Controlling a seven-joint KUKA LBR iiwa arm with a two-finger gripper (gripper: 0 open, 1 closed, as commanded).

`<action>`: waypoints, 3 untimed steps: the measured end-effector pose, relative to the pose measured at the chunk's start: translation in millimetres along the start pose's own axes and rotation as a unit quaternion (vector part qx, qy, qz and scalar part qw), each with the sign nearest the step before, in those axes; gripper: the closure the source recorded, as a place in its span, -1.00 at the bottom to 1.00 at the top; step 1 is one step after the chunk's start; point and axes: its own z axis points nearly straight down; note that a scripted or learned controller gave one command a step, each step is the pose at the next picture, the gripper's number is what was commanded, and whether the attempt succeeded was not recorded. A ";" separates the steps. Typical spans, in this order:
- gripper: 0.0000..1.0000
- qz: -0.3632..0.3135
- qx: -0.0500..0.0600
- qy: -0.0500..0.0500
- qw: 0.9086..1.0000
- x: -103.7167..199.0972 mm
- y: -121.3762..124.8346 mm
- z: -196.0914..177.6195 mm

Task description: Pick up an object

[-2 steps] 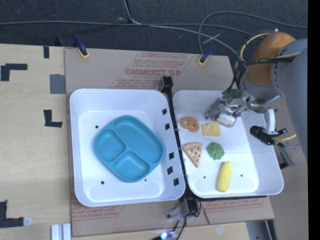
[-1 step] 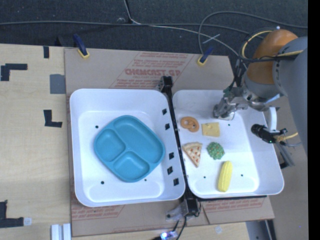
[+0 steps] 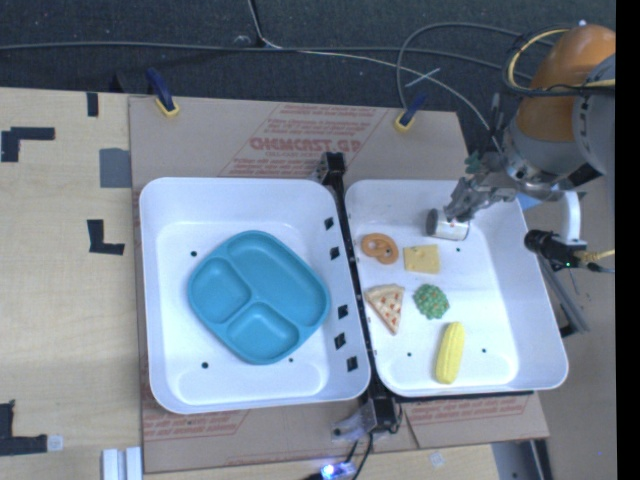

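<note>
Camera view shows the gripper [image 3: 452, 226] low over the right bin [image 3: 500, 298]; whether its jaws are spread or pressed together, I cannot tell. Nearest to the jaws, a little toward the left bin and the front, lies the cheese piece [image 3: 422, 259], then the pretzel [image 3: 379, 248] beside it.

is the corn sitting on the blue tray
No, the corn lies in the right bin near its front edge, while the blue tray sits by itself in the left bin.
</note>
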 end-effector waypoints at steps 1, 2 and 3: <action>1.00 0.000 -0.001 0.000 1.000 0.8 5.1 -63.7; 1.00 0.000 0.002 0.000 1.000 1.0 5.5 -79.0; 1.00 -0.001 0.003 0.001 1.000 44.2 -14.8 -81.9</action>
